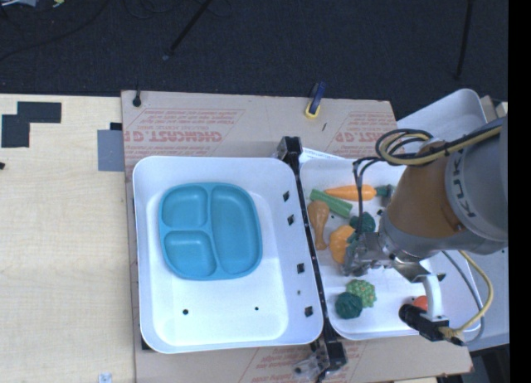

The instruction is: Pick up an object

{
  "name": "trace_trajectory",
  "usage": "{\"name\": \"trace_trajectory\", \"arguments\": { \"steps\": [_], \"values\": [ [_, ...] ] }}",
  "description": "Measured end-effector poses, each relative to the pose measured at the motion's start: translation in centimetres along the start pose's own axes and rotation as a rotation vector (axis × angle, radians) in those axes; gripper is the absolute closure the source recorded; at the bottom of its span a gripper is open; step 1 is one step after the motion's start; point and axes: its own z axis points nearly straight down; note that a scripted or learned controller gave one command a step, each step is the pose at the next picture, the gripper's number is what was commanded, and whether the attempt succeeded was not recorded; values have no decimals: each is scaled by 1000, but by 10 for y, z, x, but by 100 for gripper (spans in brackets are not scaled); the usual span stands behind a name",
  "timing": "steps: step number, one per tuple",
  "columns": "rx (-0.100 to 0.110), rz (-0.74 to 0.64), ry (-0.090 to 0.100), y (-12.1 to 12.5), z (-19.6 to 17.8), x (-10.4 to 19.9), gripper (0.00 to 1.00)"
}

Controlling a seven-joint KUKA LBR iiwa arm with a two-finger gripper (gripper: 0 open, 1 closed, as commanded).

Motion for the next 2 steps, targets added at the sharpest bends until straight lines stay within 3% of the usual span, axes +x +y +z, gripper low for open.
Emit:
{"name": "trace_trajectory", "arguments": {
  "steps": [2],
  "values": [
    [-3,-9,1,8,-112,8,100]
  ]
}}
